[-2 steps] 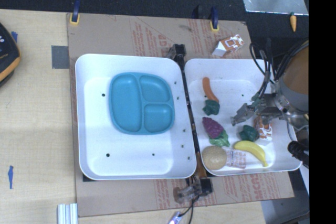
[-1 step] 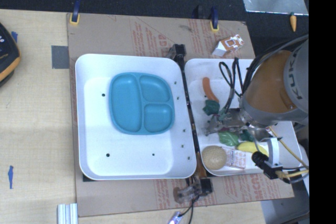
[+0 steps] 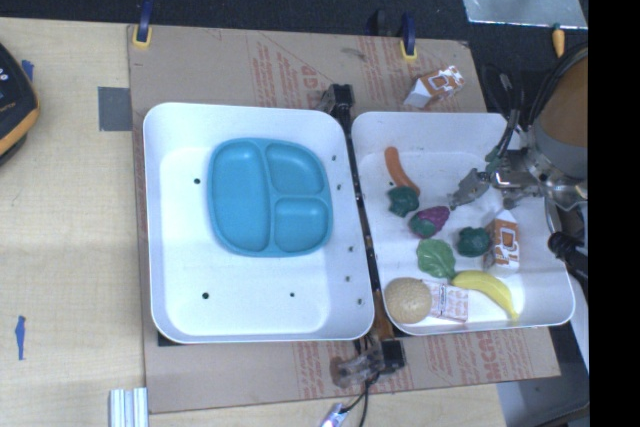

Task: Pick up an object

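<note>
Gripper (image 3: 468, 191) hovers in the right bin (image 3: 440, 127), just right of the orange carrot (image 3: 401, 169). Jaws spread, pinching nothing. Banana (image 3: 487, 289) lies well below the carrot.

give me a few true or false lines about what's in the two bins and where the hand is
1. A blue divided plate lies in the left bin. True.
2. The banana lies in the left bin. False: it lies in the right bin, near its front right corner.
3. The hand is over the right bin. True.
4. The orange carrot lies on the blue plate. False: it lies in the right bin, toward the back.
5. A small carton lies outside both bins, behind the right one. True.
</note>
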Available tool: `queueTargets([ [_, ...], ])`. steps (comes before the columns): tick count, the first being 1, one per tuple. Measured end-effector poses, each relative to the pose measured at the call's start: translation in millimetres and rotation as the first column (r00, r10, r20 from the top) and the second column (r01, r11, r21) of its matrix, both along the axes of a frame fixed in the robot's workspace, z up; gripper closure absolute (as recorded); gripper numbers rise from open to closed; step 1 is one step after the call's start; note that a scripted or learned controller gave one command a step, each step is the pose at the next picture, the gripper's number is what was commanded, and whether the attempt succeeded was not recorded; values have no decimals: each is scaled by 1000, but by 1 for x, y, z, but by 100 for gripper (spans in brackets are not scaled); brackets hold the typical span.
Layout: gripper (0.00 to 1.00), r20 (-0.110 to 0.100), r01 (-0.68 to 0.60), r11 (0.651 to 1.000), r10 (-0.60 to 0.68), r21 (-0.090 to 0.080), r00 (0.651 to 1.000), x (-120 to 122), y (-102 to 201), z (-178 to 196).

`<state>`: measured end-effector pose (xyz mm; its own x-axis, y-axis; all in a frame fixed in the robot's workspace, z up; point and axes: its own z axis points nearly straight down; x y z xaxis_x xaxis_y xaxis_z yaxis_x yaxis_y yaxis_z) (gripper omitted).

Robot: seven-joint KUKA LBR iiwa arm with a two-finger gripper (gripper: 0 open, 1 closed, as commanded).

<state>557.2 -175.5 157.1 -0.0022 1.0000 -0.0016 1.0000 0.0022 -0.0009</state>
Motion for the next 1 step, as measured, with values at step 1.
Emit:
queueTargets([
  [1, 0, -1, -1, 1000, 1, 1, 1000, -9, 35, -48],
])
